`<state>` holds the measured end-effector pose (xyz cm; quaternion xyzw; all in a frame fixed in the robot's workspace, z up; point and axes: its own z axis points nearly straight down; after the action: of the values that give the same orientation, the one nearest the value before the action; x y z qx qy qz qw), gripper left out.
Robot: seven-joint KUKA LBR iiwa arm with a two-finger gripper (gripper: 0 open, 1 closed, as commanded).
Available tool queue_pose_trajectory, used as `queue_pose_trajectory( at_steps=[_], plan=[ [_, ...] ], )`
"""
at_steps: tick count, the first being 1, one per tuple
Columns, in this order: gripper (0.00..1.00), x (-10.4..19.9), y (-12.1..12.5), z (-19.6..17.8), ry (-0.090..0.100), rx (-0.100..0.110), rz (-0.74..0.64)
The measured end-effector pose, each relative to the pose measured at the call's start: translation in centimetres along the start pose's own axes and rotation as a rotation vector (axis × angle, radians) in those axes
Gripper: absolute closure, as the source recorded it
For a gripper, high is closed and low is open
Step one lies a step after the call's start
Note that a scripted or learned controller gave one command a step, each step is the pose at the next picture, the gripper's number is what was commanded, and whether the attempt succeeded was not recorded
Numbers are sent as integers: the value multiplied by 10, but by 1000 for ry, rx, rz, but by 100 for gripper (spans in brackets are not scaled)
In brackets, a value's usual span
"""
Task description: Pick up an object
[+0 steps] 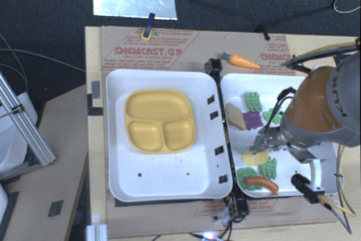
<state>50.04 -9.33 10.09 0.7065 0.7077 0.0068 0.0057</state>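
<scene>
The right bin (234, 80) holds several toy foods: a tan bread slice (235, 115), a purple piece (253, 119), a green leafy piece (252, 101), a yellow round piece (255, 157), a second green piece (269, 167) and a red sausage (260, 182) on a green plate (246, 176). My gripper (259, 145) hangs low over the middle of this bin, its tip just above the yellow round piece. The arm's grey and orange wrist (316, 107) covers the bin's right half.
The left bin (118, 178) holds a yellow three-section plate (160, 120). A toy carrot (241, 60) lies on the cardboard behind the right bin. A black divider (221, 121) with clips runs between the bins. A metal frame (22, 127) stands at the far left.
</scene>
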Motion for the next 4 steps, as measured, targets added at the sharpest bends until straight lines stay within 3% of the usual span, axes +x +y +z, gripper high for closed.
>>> queue_pose_trajectory(
  at_steps=[1,2,3,4],
  plan=[
    [100,47,79,-88,-1,1,-10],
    [100,121,85,-106,-1,13,-10],
    [100,153,101,-232,1,1,-8],
    [100,186,6,-302,4,10,-8]
  ],
)
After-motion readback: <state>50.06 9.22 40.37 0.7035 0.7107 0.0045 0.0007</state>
